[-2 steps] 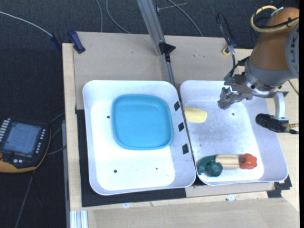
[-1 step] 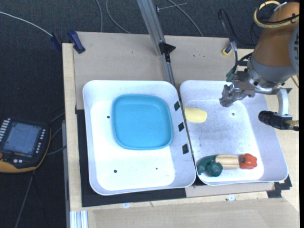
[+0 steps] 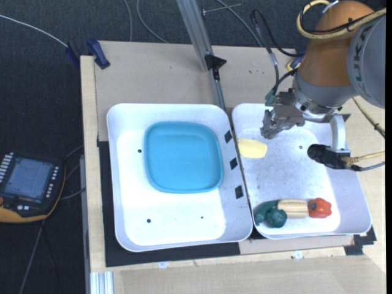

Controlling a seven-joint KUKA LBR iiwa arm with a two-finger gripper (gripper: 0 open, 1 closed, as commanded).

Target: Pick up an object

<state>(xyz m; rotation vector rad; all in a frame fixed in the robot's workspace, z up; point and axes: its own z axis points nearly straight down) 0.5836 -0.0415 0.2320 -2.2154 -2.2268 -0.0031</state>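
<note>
Nearest the camera, along the right bin's (image 3: 355,192) front wall, three small things lie in a row: a dark green lump (image 3: 270,215) at the left, a tan stick-like piece (image 3: 293,208) in the middle and a red piece (image 3: 319,207) at the right, each touching the next. Up at about eleven o'clock in that bin, close to its left wall, lies a pale yellow, rounded, flattish object (image 3: 252,148). Just beyond it, toward one o'clock, hangs the gripper (image 3: 272,129); I cannot tell how it is set, and nothing shows in it. Across the dividing walls, at nine o'clock, the left bin (image 3: 125,176) holds a square light-blue plate (image 3: 183,157). Both bins rest on a tan wooden bench (image 3: 153,66) over dark carpet (image 3: 43,90) strewn with cables, where a handheld pendant (image 3: 27,185) lies.
</note>
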